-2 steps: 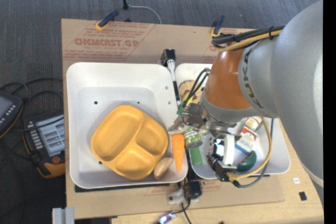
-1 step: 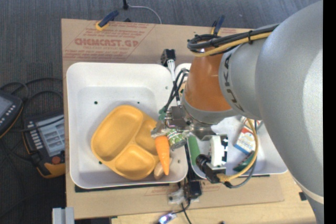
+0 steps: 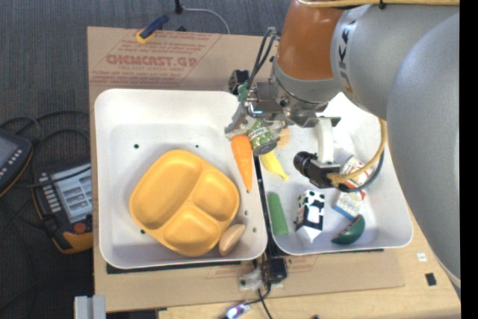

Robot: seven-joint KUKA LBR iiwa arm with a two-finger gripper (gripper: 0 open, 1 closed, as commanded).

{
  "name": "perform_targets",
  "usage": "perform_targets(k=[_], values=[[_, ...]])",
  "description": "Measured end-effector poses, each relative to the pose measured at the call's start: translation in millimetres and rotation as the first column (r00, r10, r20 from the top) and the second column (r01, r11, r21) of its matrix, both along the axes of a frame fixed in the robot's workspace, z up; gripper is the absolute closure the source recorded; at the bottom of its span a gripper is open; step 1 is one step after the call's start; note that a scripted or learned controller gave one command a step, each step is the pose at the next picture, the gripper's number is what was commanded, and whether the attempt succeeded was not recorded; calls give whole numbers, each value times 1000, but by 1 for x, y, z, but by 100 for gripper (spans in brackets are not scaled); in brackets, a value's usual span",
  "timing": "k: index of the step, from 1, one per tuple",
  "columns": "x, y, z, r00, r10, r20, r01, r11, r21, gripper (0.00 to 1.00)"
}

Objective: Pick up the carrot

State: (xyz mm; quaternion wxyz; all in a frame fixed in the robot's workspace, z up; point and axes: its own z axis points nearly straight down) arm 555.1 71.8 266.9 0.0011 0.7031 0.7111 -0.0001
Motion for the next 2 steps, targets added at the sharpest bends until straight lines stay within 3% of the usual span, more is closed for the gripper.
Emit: perform_targets(k=[1, 2], values=[[-39, 55, -60, 961, -277, -4, 277, 961, -1, 100], [6, 39, -69, 929, -369, -3, 369, 929, -1, 100]])
